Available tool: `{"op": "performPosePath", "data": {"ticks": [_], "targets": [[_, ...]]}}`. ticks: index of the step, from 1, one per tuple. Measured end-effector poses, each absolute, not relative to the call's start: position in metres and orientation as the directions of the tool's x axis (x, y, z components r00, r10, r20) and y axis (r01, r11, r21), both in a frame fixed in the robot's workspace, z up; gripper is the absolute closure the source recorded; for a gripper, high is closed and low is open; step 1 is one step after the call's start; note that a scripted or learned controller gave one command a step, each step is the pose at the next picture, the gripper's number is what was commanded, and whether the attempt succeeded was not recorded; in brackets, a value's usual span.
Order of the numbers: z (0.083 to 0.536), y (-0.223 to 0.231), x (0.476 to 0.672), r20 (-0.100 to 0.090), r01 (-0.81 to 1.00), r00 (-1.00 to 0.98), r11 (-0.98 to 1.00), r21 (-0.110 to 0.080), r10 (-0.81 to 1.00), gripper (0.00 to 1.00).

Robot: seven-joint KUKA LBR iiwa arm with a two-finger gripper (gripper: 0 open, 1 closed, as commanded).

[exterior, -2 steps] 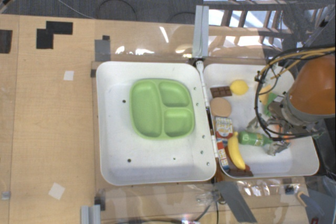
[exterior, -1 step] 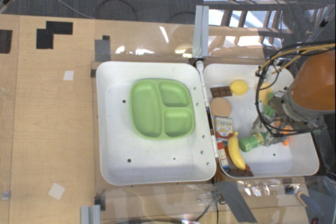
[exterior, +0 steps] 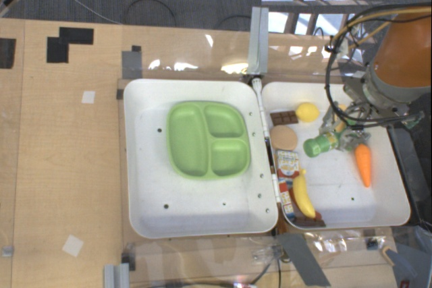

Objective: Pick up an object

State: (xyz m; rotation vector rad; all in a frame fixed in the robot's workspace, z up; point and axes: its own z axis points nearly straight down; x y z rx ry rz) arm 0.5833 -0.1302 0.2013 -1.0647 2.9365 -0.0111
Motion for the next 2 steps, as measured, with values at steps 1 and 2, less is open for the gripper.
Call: {"op": "performPosePath", "data": {"ticks": [1, 2], "targets": [[0.2104, -0.1301, 0.5839, -0.017, -0.639, -0.769, 0.769, -0.013, -0.640, 1.00], [0.2102, -0.1301, 0.5838, -0.017, -0.639, -0.769, 0.769, -0.012, -0.639, 0.00]]}}
